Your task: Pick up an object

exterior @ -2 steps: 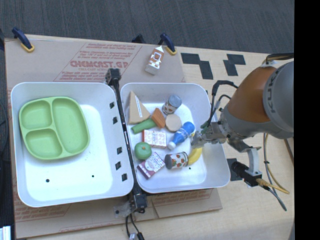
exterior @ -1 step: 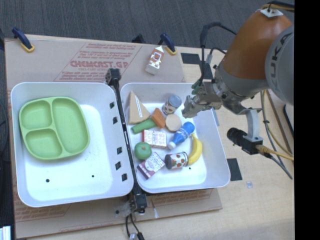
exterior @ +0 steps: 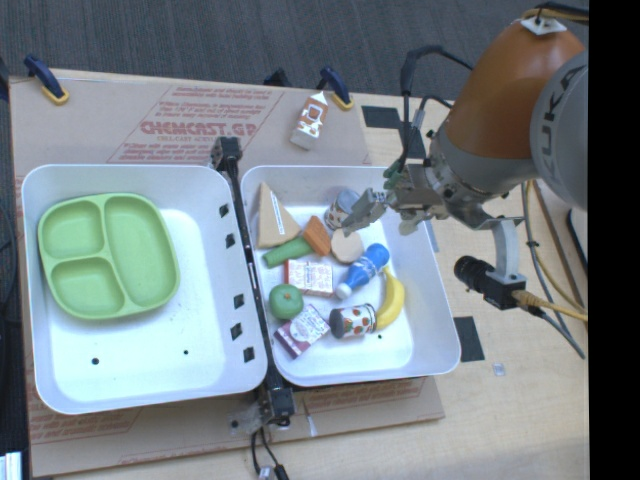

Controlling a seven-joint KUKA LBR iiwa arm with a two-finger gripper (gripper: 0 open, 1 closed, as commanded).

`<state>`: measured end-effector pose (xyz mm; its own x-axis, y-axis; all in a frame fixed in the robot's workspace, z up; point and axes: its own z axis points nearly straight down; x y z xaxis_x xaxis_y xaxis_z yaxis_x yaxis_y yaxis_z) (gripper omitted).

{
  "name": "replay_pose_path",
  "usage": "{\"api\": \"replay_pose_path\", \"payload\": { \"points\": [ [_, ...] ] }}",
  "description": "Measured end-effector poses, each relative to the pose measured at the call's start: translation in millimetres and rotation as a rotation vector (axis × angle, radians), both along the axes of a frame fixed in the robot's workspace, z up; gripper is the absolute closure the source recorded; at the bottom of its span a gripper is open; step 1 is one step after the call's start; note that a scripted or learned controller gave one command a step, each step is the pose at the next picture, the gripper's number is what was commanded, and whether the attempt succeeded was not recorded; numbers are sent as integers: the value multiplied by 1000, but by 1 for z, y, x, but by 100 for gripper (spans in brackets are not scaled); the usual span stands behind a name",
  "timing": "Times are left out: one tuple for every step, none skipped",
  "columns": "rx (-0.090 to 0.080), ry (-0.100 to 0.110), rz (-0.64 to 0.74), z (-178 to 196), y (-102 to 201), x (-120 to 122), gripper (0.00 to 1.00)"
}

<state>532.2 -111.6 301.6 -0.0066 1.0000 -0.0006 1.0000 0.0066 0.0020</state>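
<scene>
While the grey KUKA arm with its orange band reaches in from the right, its 2-finger gripper [exterior: 352,208] hangs over the upper part of the right shallow white plastic bin [exterior: 432,313]. Whether the jaws are wide, narrow or holding anything cannot be told. Nothing looks lifted yet: a yellow plastic banana [exterior: 391,301], blue-capped white bottle [exterior: 361,271] and green toy apple [exterior: 286,301] lie in the bin among other toys, so the pick appears yet to be made.

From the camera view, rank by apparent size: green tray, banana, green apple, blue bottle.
1. Green tray, by far the largest.
2. Banana and blue bottle: similar length, too close to rank.
3. Green apple, smallest.
</scene>
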Motion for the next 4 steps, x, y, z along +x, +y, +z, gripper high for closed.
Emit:
{"api": "replay_pose_path", "payload": {
  "points": [
    [0,6,-1,-97,-43,-9,0],
    [-1,3,0,-209,-100,42,0],
    [0,5,3,-199,-99,42,100],
    [1,1,-1,-82,-50,0,100]
  ]
}}
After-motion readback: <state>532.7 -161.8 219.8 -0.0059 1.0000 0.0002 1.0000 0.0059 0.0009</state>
